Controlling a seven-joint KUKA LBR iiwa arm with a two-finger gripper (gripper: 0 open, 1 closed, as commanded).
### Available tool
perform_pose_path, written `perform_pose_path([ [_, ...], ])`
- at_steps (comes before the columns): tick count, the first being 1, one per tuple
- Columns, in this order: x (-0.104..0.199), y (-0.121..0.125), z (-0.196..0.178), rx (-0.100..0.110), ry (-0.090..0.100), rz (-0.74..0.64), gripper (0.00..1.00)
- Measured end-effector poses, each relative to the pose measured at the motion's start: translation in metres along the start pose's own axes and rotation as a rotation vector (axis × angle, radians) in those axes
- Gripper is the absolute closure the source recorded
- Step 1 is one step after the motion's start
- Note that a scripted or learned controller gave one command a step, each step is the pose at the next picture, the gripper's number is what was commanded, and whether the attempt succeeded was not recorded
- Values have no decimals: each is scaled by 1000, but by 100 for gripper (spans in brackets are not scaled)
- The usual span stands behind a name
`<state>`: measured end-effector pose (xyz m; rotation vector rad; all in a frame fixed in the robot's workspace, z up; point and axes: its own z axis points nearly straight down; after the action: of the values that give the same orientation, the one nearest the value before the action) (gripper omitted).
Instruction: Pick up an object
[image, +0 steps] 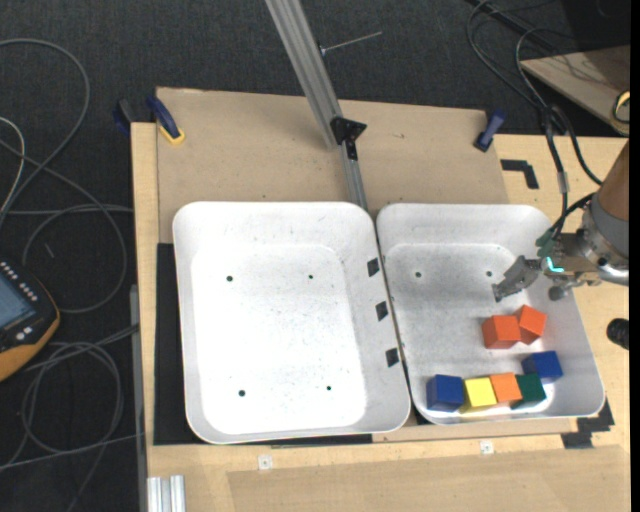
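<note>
The right bin (440, 300) holds several small blocks. Two orange blocks (501, 331) (533, 322) lie side by side in its right half. Along the front wall runs a row of a blue block (446, 390), a yellow block (480, 392), an orange block (506, 386) and a green block (531, 391), with another blue block (542, 364) just behind them. My gripper (536, 284) hangs over the bin's right side, just behind the two orange blocks. Its fingers (513, 277) stand open with only bin floor between them.
The left bin (270, 320) lies beside the right one, split from it by a raised rim with black clips (381, 310). A metal pole (320, 80) slants in from the back. Cables and a handheld pendant (20, 320) lie on the floor at left.
</note>
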<state>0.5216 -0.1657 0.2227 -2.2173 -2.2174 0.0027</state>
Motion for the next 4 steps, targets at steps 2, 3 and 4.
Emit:
perform_pose_path([
  [2, 1, 0, 41, 1, 0, 0, 0],
  [3, -6, 7, 95, 0, -1, 0, 0],
  [4, -8, 13, 113, -23, -9, -1, 0],
])
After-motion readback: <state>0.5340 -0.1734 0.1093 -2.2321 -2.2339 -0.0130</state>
